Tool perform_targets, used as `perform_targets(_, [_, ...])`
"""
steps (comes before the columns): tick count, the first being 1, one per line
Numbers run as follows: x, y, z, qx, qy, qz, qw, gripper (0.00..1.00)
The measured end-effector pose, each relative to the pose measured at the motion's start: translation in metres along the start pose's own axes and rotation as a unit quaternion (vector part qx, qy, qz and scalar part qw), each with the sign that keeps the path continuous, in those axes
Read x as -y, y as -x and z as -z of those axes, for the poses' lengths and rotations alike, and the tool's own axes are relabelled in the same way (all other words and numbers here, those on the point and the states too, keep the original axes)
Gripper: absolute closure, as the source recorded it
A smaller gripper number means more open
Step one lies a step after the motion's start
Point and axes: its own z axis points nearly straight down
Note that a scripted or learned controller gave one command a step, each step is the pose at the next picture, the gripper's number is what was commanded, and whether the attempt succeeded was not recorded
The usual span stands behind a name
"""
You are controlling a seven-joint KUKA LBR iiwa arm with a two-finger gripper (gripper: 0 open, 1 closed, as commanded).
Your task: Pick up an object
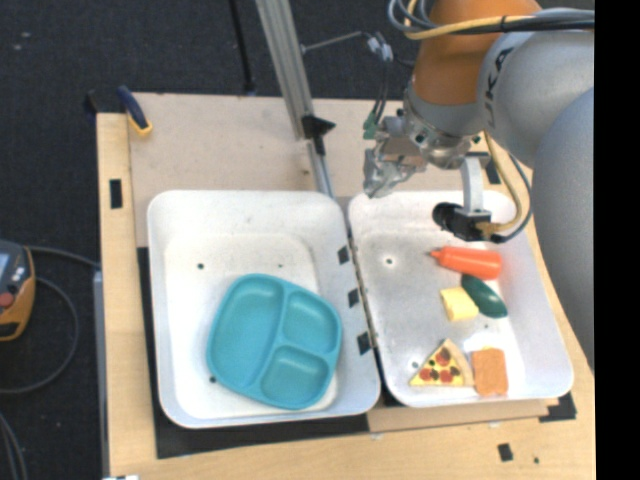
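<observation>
Surface: pale wooden bench [115, 368] on a dark floor, carrying two shallow white bins side by side.
Left bin [165, 223]: holds a turquoise plastic plate with three compartments [275, 340], lying flat towards the near right corner.
Right bin [400, 298]: holds five small items, all on its right half.
Near row: a triangular toy pizza slice [442, 366] just beside a flat orange-brown square piece [490, 371].
Middle row: a small yellow block [459, 304] touching a dark green oval piece [486, 296] on its right.
Behind these: an orange toy carrot [466, 260] lying crosswise, near the green piece.
Gripper [378, 180]: at the far left corner of the right bin, over its rim, well apart from all five items.
Jaws: cannot tell whether apart or together; nothing is seen held.
Far edge: a slanted grey aluminium post [285, 48], and a blue-and-yellow tool [133, 108] at the bench's far left corner.
</observation>
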Motion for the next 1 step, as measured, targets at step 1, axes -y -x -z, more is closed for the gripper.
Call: perform_targets(1, [-0.0013,-0.0604,-0.0094,0.000,-0.002,0.000,1.0000,1.00])
